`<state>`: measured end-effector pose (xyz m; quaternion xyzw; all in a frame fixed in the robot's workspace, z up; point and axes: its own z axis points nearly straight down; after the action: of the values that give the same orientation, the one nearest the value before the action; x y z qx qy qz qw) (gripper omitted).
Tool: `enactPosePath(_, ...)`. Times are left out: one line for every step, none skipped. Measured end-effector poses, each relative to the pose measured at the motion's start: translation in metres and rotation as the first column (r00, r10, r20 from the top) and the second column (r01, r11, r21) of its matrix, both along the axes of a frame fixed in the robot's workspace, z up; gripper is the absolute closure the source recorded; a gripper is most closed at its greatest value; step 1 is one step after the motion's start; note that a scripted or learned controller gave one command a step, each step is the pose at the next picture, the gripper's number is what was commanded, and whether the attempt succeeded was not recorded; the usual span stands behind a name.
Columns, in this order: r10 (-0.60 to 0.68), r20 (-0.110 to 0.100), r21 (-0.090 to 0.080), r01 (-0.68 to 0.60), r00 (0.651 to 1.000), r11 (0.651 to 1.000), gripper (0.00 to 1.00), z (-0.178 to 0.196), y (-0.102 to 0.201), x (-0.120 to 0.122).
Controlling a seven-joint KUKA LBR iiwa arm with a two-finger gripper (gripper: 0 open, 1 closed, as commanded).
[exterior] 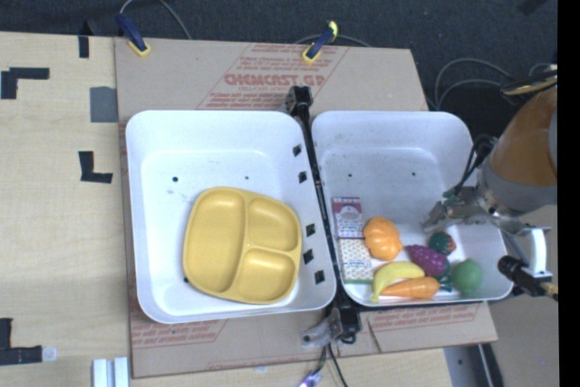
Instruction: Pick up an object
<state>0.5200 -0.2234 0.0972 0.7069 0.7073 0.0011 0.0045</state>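
Note:
Several toy foods lie in the near part of the right bin (390,136): an orange pepper (382,237), purple grapes (426,258), a yellow banana (394,275), an orange carrot (414,289), a green lime (468,276) and a small red and green piece (441,242). A small printed box (348,217) lies by the bin's left wall, with a white card (355,264) below it. My gripper (448,211) hangs low at the bin's right side, just above the red and green piece. I see nothing held in it.
The left bin (208,136) holds a yellow divided plate (243,244). The arm with its orange band (530,149) comes in over the right bin's right rim. Both bins rest on cardboard (263,77) clamped at the back.

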Motion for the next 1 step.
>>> enactPosePath(0.002,-0.007,0.006,-0.002,1.0,1.0,1.0,0.0082,0.0407,0.1029)
